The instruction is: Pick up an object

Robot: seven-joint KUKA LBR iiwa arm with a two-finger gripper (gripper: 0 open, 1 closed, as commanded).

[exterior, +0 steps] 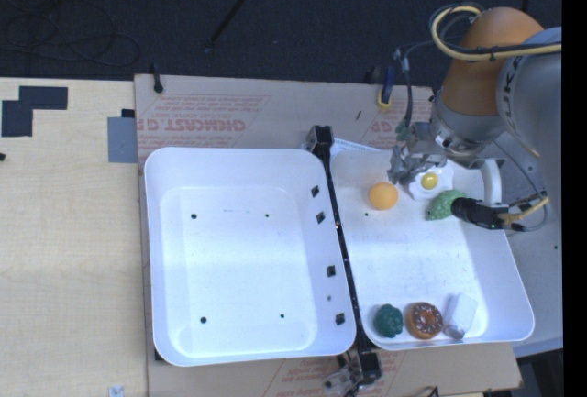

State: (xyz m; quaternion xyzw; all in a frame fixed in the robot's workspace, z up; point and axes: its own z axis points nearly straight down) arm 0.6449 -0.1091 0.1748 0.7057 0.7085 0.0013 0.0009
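My gripper [402, 170] hangs low over the far part of the right bin [500, 281]. Just left of and below it lies an orange ball [383, 195]. A white fried-egg toy with a yellow yolk [427, 181] sits right beside the gripper, on its right. A green broccoli-like piece [444, 204] lies a little nearer, to the right of the ball. Nothing shows between the gripper's tips.
Along the right bin's near edge sit a dark green lump [389, 320], a brown sprinkled donut [424, 320] and a white block [461, 313]. The left bin [165, 203] adjoins across a black divider [332, 239]. The arm's body looms at the upper right.
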